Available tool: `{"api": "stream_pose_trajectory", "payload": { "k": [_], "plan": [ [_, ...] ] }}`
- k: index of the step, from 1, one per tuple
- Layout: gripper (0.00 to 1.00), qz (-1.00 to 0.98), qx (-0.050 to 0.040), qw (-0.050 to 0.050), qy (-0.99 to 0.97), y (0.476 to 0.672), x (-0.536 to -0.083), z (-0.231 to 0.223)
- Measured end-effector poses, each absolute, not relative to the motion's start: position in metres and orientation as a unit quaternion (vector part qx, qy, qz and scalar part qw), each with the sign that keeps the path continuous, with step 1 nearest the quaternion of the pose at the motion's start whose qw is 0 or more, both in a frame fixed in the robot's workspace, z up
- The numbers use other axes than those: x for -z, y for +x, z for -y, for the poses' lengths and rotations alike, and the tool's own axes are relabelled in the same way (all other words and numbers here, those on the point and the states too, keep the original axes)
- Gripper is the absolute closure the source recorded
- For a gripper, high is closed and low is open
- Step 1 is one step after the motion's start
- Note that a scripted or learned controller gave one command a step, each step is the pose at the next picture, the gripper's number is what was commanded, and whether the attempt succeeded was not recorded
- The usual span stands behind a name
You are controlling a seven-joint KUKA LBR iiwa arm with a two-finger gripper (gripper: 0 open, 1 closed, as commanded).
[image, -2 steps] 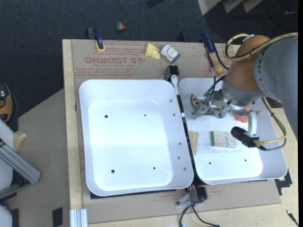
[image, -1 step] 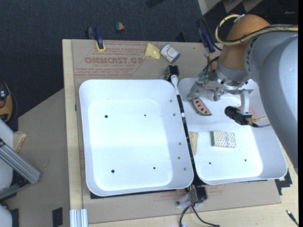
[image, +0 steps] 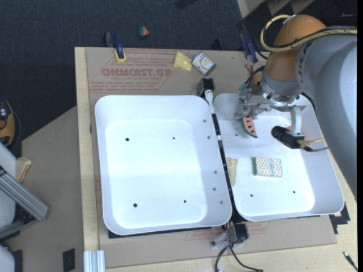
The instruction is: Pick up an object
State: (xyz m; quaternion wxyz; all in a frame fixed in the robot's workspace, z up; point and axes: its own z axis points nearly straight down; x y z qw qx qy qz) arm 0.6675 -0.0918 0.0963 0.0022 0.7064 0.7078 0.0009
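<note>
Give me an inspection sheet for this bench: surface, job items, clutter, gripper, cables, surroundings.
Surface: cardboard-topped bench bearing left bin and right bin, side by side.
Job's things: reddish slice, patterned square and tan piece, all in the right bin.
Clutter: yellow scrap, small box and blue clamp on the bench behind the bins.
Gripper: gripper at the reddish slice; grasp cannot be judged.
Cables: dark cable at the bench's front edge.
Surroundings: dark carpet with a small ball on it.

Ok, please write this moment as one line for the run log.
gripper: over right bin | red piece: at its tip, grasp unclear | patterned pad: lies apart
</note>
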Motion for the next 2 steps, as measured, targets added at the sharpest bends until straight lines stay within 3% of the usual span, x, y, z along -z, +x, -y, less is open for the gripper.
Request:
{"api": "stream_pose_trajectory", "payload": {
  "k": [1,2],
  "plan": [
    [1.00,-0.710,-0.0052,0.003,0.704,0.6691,-0.1924,0.0125],
    [1.00,-0.708,-0.0010,0.002,0.706,0.6673,-0.1959,0.0182]
  ]
}}
